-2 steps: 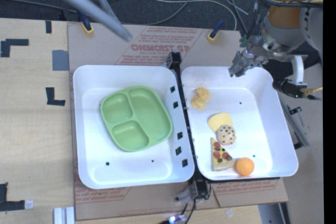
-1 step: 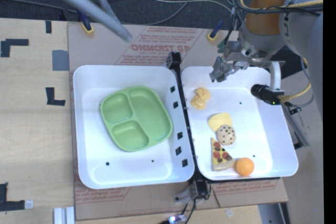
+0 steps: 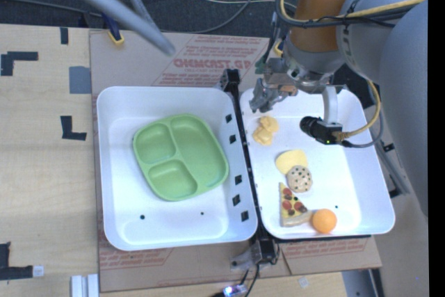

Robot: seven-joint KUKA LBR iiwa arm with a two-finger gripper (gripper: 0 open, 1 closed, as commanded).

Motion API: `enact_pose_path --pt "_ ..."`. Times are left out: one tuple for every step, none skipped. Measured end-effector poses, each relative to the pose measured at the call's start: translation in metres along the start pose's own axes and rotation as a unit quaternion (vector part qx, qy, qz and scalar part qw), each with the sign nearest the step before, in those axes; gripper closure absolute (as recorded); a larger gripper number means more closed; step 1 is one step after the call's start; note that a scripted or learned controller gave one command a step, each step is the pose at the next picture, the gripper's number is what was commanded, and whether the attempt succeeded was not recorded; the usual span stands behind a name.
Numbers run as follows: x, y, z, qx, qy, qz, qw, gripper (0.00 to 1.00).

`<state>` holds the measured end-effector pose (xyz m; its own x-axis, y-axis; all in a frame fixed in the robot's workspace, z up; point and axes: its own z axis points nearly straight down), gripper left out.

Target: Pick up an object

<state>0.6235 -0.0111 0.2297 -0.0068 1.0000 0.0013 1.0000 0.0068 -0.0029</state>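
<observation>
Hanging over the right bin's far-left corner: gripper (image 3: pixel 265 102), finger state cannot be told.
Right bin (image 3: pixel 354 215): food pieces are grouped along its left half; bare floor is left along the right side.
Yellow piece (image 3: pixel 265 130): lies just below the gripper, beside the divider (image 3: pixel 240 149).
Other items: cookie (image 3: pixel 300 179), pizza slice (image 3: pixel 292 207), orange (image 3: pixel 323 220), nearer the front edge.
Left bin (image 3: pixel 115 205): green tray (image 3: pixel 180 156) is centred, margins open all round.

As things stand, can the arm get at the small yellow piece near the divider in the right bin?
Probably yes: the gripper hangs just above the yellow piece, which lies apart from the other food, with nothing covering it.
</observation>
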Motion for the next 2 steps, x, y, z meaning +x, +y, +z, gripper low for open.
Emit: enact_pose_path --pt "0.053 0.002 -0.008 -0.001 0.000 0.000 1.0000 1.00" --pt "0.113 0.003 0.005 0.000 0.000 0.000 1.0000 1.00"
